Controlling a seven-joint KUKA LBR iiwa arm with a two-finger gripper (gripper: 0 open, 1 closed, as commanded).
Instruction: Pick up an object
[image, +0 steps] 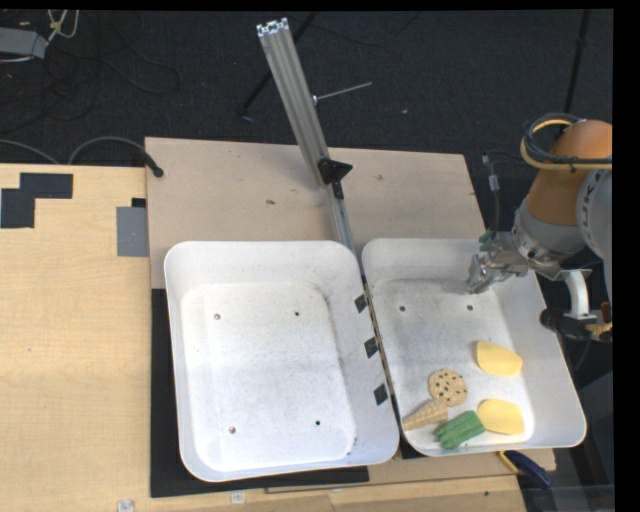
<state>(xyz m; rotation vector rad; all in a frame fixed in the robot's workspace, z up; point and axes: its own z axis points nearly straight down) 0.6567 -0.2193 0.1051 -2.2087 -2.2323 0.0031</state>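
Note:
My gripper (482, 277) hangs over the far right part of the right bin (430, 262), with nothing visible between its fingers. Near that bin's front lie several small objects: a yellow lump (498, 359), a round speckled cookie (447, 386), a second yellow lump (501, 417), a green piece (459, 430) and a tan cone (426, 414). The gripper sits well behind all of them, about a hand's width beyond the nearer yellow lump.
The left bin (262, 355) adjoins the right one, joined by black clips (371, 346). A slanted aluminium post (300, 110) rises behind the bins. The grey arm with its orange band (572, 165) enters from the right. Light wooden bench lies to the left.

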